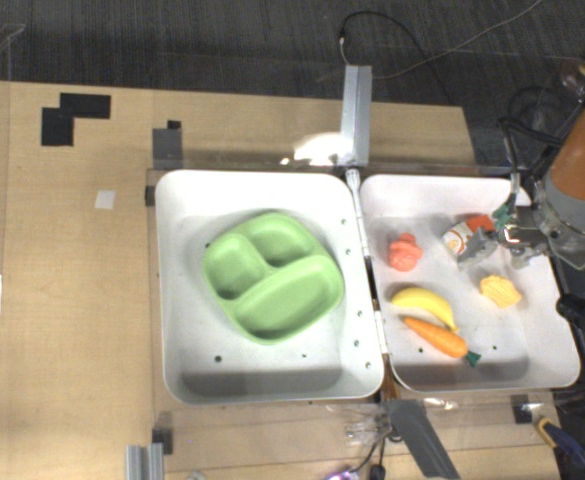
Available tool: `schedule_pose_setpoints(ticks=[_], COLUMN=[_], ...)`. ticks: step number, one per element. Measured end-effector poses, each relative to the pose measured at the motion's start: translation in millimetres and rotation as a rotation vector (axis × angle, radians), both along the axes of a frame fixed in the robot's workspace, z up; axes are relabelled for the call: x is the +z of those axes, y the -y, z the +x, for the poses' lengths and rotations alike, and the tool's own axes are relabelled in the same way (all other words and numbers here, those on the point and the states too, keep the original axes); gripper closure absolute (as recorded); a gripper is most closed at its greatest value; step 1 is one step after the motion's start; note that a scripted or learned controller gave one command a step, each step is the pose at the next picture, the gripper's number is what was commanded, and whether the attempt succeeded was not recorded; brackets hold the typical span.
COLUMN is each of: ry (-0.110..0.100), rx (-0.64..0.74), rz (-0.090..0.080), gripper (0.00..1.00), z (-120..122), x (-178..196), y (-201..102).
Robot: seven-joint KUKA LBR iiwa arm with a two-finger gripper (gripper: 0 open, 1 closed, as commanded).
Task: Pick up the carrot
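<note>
Evidently the approach is underway: the gripper (517, 230) hovers at the right bin's (562, 368) far right side, jaws' state unreadable. The carrot (435, 336) lies near the front, just beside the banana (424, 304); next, reach down-left over it.

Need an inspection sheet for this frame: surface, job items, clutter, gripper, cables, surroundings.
Surface: wooden bench bearing left bin and right bin, side by side.
Job's things: carrot lying in the right bin's near part, just beside the banana.
Clutter: red toy, yellow toy, small white-and-orange item in the right bin; green divided plate in the left bin.
Grippers: gripper over the right bin's far right, apart from the carrot; finger state unclear.
Cables: black cable looping behind the bins.
Surroundings: dark floor, metal post.
</note>
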State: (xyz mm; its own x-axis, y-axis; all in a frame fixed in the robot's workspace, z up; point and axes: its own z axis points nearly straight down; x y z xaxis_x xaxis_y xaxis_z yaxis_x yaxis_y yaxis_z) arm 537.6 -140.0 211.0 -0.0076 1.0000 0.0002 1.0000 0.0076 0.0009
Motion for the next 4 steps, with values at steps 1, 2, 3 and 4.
schedule_pose_setpoints(ticks=[1, 2, 3, 4], ry=[-0.003, 0.018, 0.023, 0.002], rx=[0.046, 0.158, 0.16, 0.116], rz=[0.001, -0.004, -0.002, 0.0], gripper=[0.0, 0.0, 1.0, 1.0], z=[-30.8, -44.2, -40.8, 12.1], x=[-100.3, -120.5, -110.2, 1.8], y=[-49.6, -54.8, -57.0, -125.2])
